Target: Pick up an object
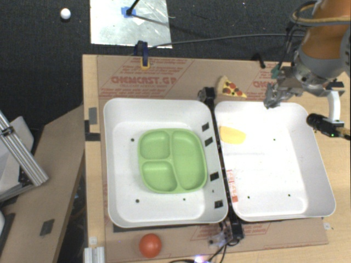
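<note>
Here, left of centre, a green three-compartment plastic tray (172,160) lies in the left white bin (118,147). A flat yellow piece (232,135) rests at the upper left of the right white bin (307,169). At upper right, the jaws hover over that bin's top rim.

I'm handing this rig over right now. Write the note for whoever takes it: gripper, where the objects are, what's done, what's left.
Gripper: over the far edge of the right bin, nothing visible between its fingers.
Yellow piece: flat in the right bin, near its far left corner.
Green divided tray: centre of the left bin.
Pizza slice toy: on the board behind the bins.
Orange ball: on the board in front of the left bin.
Done: no pick yet.
Left: grasp and lift an object; the yellow piece lies nearest.
</note>
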You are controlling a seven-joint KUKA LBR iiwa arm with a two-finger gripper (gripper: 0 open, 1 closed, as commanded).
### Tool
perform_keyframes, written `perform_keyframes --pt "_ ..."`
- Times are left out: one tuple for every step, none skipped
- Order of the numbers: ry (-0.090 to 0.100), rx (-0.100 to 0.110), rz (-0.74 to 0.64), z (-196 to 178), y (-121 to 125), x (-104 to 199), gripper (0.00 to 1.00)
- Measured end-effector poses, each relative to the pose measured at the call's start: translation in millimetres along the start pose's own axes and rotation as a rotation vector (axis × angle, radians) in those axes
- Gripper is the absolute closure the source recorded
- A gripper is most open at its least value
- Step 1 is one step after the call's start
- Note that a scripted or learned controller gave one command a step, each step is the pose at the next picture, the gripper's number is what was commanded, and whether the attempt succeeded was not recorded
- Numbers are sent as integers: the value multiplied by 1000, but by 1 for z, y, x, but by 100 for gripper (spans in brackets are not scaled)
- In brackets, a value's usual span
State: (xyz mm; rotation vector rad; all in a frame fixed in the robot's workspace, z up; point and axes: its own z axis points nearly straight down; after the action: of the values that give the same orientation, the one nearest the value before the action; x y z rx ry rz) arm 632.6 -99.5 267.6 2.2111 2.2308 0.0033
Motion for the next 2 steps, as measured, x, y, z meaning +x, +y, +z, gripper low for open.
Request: perform_keyframes --pt "0 3 1 12 -24 52 100" --pt "1 2 1 26 -35 98 100"
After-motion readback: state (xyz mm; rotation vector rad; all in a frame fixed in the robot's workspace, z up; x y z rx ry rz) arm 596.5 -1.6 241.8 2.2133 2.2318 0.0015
